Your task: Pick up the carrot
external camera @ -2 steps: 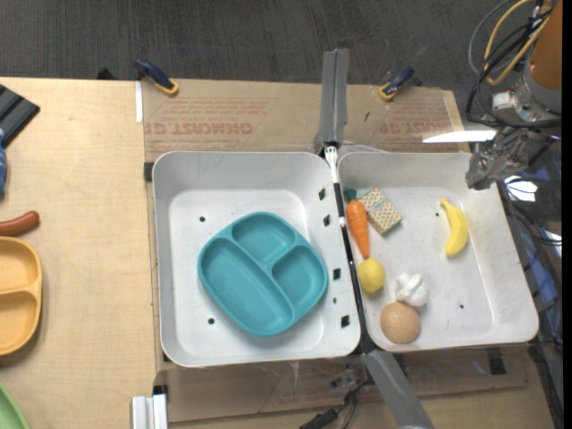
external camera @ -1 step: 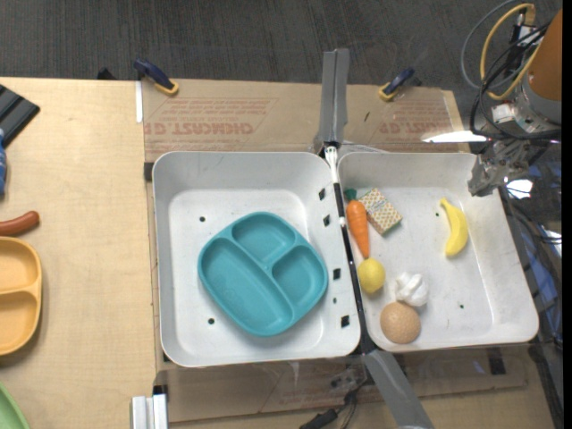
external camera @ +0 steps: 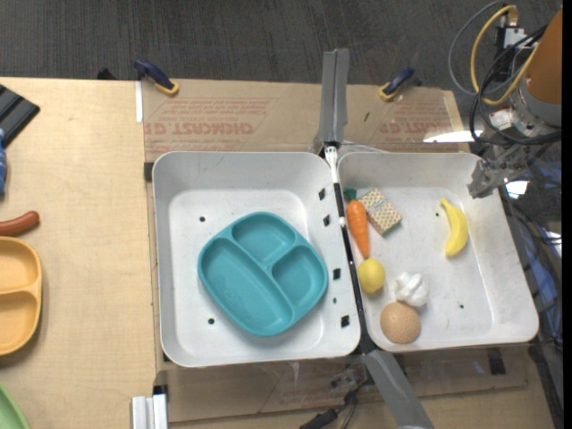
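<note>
Gripper sits at the far right corner of the right bin, over the rim, below the grey wrist and orange band. Fingers appear as a dark, blurred cluster; whether they are apart or together cannot be told. Nothing visible between them.

Nearest item: banana, lying lengthwise in the bin, near the gripper but apart from it.

Carrot lies well apart from the gripper, on the left side of the right bin, along the wall shared with the left bin, green top toward the far end. Just beside it, a small patterned box, tilted. Lemon sits at the carrot's near tip, seemingly touching. A white crumpled item lies just right of the lemon; a tan round object sits below it.

Left bin holds a teal divided plate, set at an angle.
</note>
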You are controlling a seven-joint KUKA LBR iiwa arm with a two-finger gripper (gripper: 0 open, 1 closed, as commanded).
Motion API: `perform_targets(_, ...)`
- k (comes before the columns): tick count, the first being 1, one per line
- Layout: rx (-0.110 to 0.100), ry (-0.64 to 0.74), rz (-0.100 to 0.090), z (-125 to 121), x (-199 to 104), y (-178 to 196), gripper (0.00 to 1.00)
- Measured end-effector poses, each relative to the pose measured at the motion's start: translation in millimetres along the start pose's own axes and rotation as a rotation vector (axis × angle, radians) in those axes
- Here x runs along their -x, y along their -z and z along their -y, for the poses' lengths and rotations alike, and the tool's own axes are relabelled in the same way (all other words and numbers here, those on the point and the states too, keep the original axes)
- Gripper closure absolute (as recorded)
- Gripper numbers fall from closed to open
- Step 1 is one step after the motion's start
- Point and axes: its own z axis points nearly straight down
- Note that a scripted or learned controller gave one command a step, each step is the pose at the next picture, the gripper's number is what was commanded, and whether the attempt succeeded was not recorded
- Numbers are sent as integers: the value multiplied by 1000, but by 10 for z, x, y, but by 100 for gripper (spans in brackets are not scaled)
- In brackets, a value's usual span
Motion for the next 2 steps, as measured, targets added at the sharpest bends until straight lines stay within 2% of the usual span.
perform_targets(1,0,230,1,0,180,145,100)
perform_targets(2,2,677,2,-2,239,121,100)
